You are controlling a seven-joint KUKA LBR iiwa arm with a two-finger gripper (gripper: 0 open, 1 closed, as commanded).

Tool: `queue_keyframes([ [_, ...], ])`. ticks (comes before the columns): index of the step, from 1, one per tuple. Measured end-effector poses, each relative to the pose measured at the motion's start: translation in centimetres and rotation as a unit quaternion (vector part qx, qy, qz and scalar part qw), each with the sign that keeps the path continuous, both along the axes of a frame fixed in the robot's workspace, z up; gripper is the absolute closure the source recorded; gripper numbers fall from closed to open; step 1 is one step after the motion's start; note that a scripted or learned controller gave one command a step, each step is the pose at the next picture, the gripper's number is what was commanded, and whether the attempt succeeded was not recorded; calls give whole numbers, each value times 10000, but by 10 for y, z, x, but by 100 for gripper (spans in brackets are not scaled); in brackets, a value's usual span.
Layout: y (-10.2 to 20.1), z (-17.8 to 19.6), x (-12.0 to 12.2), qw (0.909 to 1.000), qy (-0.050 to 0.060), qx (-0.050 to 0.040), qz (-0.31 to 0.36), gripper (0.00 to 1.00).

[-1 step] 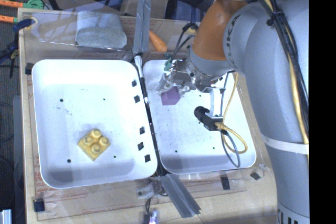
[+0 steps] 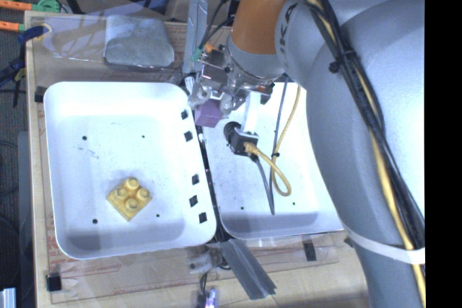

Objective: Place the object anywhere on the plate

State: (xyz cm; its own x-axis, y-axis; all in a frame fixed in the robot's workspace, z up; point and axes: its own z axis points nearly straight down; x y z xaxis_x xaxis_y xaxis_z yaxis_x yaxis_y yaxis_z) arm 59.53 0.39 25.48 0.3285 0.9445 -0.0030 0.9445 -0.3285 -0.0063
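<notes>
A small purple block (image 2: 209, 114) sits between the fingers of my gripper (image 2: 208, 106), which is shut on it. The gripper hangs over the seam between the two bins, near their far end. A yellow studded plate (image 2: 130, 198) lies flat in the left bin (image 2: 72, 119), toward its near side, well down and to the left of the gripper. The grey arm with its orange band (image 2: 263, 7) reaches in from the right and covers much of the right bin (image 2: 289, 223).
A yellow cable (image 2: 278, 169) and a black connector (image 2: 234, 135) hang from the wrist over the right bin. Black clips (image 2: 195, 180) line the divider. A grey pouch (image 2: 138, 45) lies behind the left bin, and clutter sits beyond the bench.
</notes>
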Motion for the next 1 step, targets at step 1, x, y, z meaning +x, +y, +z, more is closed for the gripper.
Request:
queue_keyframes([
  [1, 35, 23, -17, 9968, -1, -13, -796, 100],
])
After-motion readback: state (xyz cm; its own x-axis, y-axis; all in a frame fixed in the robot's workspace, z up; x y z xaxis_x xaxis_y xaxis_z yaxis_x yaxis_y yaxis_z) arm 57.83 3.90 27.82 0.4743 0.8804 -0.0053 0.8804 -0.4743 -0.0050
